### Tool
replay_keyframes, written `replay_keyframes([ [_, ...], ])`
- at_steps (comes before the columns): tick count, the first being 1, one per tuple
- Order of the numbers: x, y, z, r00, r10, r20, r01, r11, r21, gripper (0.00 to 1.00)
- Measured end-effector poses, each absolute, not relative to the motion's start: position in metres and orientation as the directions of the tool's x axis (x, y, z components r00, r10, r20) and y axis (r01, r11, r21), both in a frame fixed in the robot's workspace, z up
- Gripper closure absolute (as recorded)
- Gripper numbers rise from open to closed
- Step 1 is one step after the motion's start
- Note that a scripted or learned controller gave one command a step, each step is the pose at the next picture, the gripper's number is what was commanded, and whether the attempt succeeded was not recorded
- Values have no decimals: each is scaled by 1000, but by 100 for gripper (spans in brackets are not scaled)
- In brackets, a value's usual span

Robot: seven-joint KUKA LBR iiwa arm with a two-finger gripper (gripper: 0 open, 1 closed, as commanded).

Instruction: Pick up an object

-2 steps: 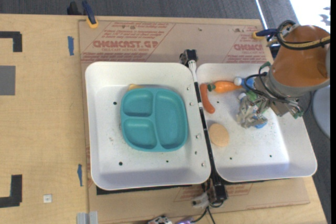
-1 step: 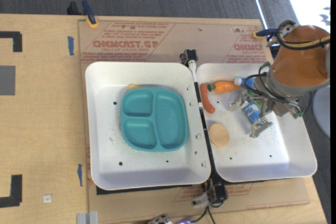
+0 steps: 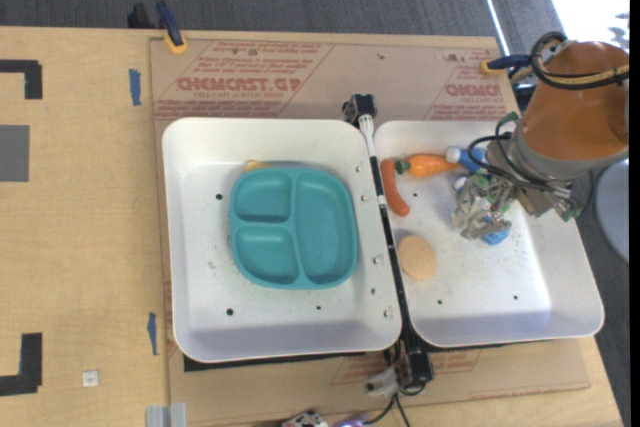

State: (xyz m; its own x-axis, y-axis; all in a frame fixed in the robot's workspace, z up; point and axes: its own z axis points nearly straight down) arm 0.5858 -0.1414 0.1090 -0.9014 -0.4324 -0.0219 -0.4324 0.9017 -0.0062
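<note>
My gripper point(image 3: 483, 218) hangs low in the right bin point(image 3: 520, 310), near its upper right part, under the orange wrist band point(image 3: 578, 105). A small blue object point(image 3: 496, 236) shows just beneath the fingers; whether it is between them I cannot tell. To the left of the gripper lie an orange carrot point(image 3: 428, 165), a red-orange sausage-shaped piece point(image 3: 394, 187) and a tan round piece point(image 3: 417, 258). A small pale blue ball point(image 3: 453, 155) sits beside the carrot's tip.
The left bin point(image 3: 195, 245) bears a teal divided plate point(image 3: 295, 226), with a bit of something yellowish point(image 3: 255, 165) at the plate's far edge. A black clamp point(image 3: 358, 107) sits at the top of the ridge between the bins. Cables run at the bench's bottom edge.
</note>
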Motion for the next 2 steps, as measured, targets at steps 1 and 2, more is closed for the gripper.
replay_keyframes([
  [1,585,-45,186,-906,-422,-8,-422,906,-1,100],
  [2,573,-98,190,-887,-461,-4,-461,887,-1,100],
])
